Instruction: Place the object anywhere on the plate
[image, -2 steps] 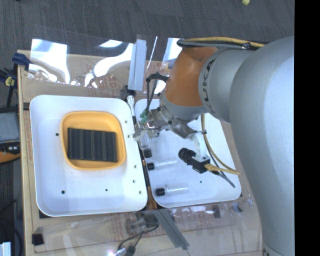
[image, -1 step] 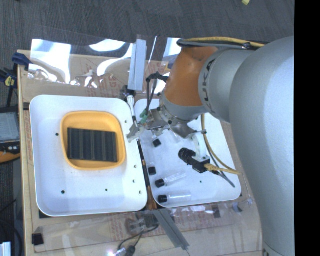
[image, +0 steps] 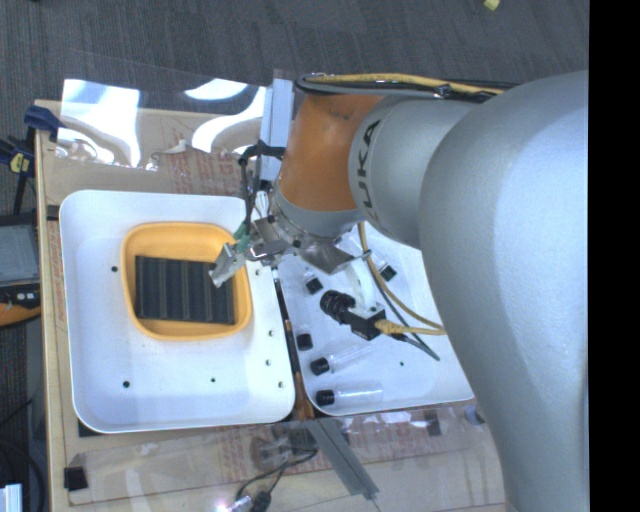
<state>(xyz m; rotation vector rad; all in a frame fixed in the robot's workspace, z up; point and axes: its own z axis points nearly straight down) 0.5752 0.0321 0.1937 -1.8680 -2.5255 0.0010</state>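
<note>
**Bench with two white bins: gripper at the plate's right rim**

Pale bench (image: 180, 462) fills the frame and carries two shallow bins side by side. At left, the left bin (image: 100, 380) holds a yellow rectangular plate (image: 180, 232) in its upper middle. A dark ribbed panel (image: 180, 290) covers the plate's well. The gripper (image: 226, 266) is at the plate's right rim, over the panel's upper right corner, tilted down and to the left. Whether it is spread or pressed together cannot be told, nor whether it carries the object. Right of centre, the right bin (image: 425, 372) is largely covered by the arm (image: 480, 200), whose orange band (image: 320, 150) sits at upper centre. Loose on the bin's floor lie a small black piece (image: 312, 285), a second black piece (image: 320, 367) lower down, and a clear tube (image: 352, 397) near the lower wall. Which of these is the object cannot be told.
</note>
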